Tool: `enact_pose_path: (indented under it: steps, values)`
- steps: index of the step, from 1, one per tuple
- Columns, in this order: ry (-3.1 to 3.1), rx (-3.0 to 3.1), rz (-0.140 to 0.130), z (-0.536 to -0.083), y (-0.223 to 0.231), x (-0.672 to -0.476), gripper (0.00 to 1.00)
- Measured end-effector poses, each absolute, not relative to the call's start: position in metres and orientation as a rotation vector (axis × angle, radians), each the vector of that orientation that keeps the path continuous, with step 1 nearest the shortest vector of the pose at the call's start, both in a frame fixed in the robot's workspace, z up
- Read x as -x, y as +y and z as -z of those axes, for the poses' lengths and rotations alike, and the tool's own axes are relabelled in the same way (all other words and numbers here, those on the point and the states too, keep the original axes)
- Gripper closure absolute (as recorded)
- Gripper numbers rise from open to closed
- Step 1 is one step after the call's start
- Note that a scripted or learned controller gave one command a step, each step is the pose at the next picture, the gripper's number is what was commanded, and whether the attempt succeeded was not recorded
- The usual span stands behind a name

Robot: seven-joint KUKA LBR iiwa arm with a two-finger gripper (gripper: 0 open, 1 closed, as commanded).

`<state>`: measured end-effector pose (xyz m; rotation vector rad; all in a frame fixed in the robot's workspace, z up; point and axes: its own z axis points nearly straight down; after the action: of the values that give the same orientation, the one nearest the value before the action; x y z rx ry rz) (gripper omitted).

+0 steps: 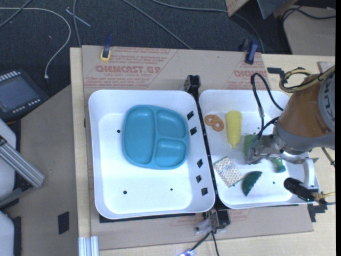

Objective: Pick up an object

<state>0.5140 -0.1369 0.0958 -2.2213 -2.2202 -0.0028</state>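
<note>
Green clutter (249, 144) crowds my end effector (259, 149), whose grip state I cannot tell, so I risk nudging the wedge (250, 181) aside.

Only readable stuff is on the brown board (176, 68) under the bins. Red print near the upper left of it reads something like "CHEMCAST GP", with a line of smaller red text below that's too tiny to make out. Same red print repeats faintly toward the upper right of the board, too washed out to read.
</note>
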Motion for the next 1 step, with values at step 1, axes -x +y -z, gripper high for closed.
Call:
enact_pose_path:
  steps: [1]
  values:
    - [-2.224,2.222,0.003,-0.1387,-0.1341,-0.5154,1.00]
